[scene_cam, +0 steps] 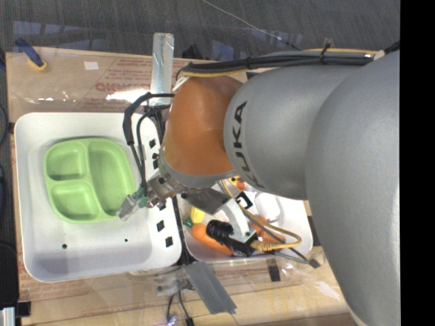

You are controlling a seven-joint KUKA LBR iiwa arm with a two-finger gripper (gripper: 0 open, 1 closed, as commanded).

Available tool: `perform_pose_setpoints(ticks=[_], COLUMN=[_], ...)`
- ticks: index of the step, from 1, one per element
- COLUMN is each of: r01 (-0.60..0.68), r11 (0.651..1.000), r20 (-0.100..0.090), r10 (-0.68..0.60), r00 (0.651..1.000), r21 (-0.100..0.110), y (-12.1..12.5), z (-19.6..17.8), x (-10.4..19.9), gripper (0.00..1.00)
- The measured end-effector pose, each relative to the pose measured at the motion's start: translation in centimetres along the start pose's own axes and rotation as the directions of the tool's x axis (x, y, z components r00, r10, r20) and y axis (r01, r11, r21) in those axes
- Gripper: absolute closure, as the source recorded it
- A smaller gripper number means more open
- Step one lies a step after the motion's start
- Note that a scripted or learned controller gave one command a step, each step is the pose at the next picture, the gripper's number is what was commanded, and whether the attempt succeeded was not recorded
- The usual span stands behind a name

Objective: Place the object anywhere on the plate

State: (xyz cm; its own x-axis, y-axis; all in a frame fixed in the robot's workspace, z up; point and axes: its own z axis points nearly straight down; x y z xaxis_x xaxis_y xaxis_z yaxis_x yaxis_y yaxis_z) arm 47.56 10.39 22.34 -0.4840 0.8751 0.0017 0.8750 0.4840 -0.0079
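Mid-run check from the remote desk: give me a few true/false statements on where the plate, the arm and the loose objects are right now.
1. The green plate lies in the left bin. True.
2. The plate is a single flat dish with no dividers. False: it has three compartments.
3. The gripper is near the plate's lower right rim. True.
4. The arm's band above the wrist is blue. False: it is orange.
5. An orange object lies in the right bin. True.
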Motion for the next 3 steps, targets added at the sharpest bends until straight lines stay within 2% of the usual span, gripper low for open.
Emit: perform_pose_setpoints(ticks=[1,2,3], r01=[-0.144,0.170,0.577], r11=[0.990,0.986,0.816], r20=[0.000,0.000,0.006], r10=[0.144,-0.170,-0.577], r00=[0.990,0.986,0.817], r21=[0.002,-0.002,-0.005], y=[9.0,7.7,8.4], z=[7.6,6.3,3.5], x=[-3.9,2.6,4.3], gripper=[0.00,0.00,0.00])
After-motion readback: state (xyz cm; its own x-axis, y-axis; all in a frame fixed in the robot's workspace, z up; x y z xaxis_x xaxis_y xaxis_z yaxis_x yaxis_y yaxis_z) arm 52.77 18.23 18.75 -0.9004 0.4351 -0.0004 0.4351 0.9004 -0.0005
